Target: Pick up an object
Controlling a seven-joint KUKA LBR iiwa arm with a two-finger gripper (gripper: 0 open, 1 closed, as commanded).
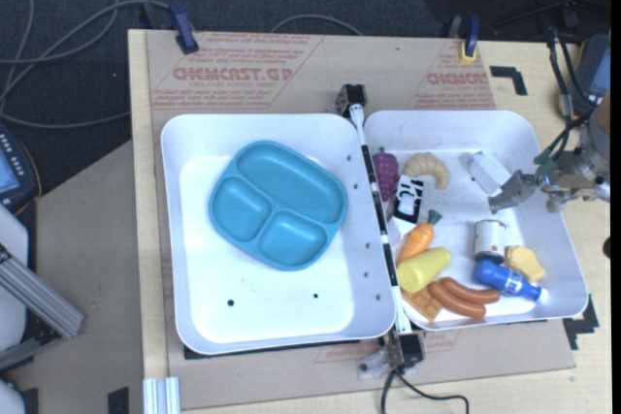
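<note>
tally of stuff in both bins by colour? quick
Blue: 2, divided plate, bottle
Yellow: 2, corn-like piece, small toy
Orange/red: 2, carrot, sausages
Purple: 1, grapes
Tan: 2, croissant, waffle
White/grey: 2, block, can
Black-white: 1, card
Total: 12

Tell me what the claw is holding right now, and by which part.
Nothing is visibly held. The claw hangs over the right bin, above bare floor, between the white block and the can. No object shows between its fingers.
</note>
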